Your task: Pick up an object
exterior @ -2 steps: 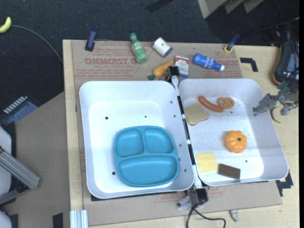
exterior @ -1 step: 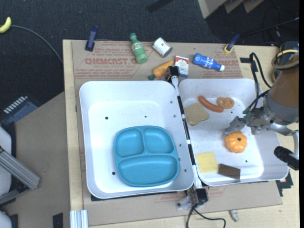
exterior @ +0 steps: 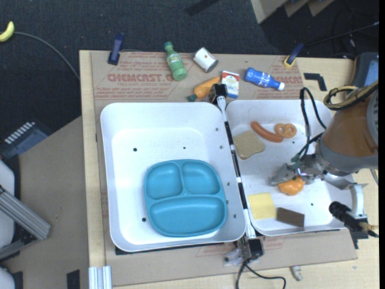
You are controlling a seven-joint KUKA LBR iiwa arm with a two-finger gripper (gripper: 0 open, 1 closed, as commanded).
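Note:
My gripper (exterior: 290, 174) is low in the right bin (exterior: 313, 116), reaching in from the right. It hovers directly over a small orange fruit (exterior: 292, 187) and touches or nearly touches its top. The same bin holds a red sausage (exterior: 266, 132), a pretzel (exterior: 285, 129), a tan bread slice (exterior: 248, 144), a yellow cheese square (exterior: 261, 205) and a brown bar (exterior: 290, 217). The grey arm with its orange band (exterior: 352, 134) covers the bin's right side.
A blue divided plate (exterior: 184, 196) lies in the left bin (exterior: 120, 131). Behind the bins on the bench lie a green bottle (exterior: 175, 61), a white can (exterior: 205, 59), a carrot (exterior: 206, 88), a small carton (exterior: 229, 83) and a blue bottle (exterior: 263, 78).

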